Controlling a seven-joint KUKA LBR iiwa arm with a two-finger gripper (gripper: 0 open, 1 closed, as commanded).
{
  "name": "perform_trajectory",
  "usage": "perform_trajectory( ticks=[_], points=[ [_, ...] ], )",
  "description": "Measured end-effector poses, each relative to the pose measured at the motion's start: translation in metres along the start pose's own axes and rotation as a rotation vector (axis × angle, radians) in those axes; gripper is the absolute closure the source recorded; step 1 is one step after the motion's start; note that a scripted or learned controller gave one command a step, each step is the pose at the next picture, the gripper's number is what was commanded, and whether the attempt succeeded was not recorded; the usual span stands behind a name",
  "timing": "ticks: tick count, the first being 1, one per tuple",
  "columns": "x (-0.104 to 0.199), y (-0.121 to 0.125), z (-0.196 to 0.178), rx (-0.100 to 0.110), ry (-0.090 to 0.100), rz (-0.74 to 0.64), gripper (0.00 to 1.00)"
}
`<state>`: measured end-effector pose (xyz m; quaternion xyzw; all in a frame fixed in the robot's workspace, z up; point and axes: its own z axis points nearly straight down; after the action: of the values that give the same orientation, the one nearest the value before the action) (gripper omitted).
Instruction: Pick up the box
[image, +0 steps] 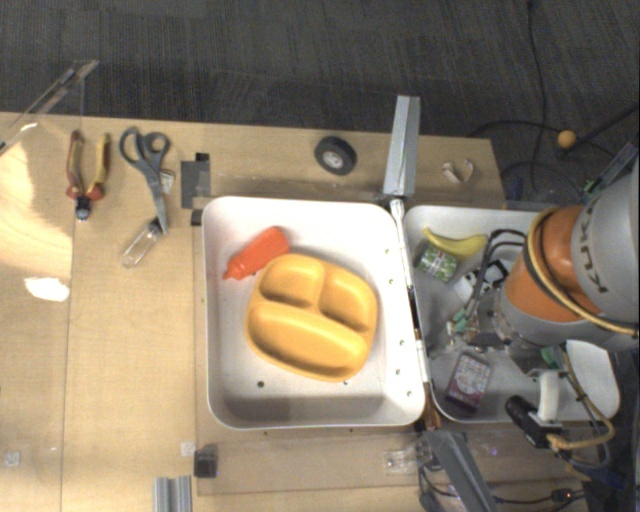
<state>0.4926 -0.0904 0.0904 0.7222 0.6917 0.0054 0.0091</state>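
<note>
Arm (590, 265) is hanging over the right bin (440, 215), partial "KU" lettering showing; gripper state: cannot tell. Box (468, 380), label unreadable, is lying by that bin's front-left corner.

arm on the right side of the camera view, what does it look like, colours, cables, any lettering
The grey, rounded KUKA arm has a broad orange band above the wrist, with dark letters partly visible on the grey casing. Thin black cables loop beside the orange band, and more wiring hangs below the wrist over the right white bin. The hand itself is too cluttered to make out.
</note>
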Motion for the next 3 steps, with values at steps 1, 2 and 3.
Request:
perform_trajectory(
  ticks=[1,2,3],
  points=[
    [0.000,0.003,-0.012,-0.008,-0.002,-0.003,1.00],
    [-0.070,-0.001,-0.022,0.015,0.006,-0.265,1.00],
    [-0.008,-0.001,-0.102,0.011,0.007,-0.424,1.00]
  ],
)
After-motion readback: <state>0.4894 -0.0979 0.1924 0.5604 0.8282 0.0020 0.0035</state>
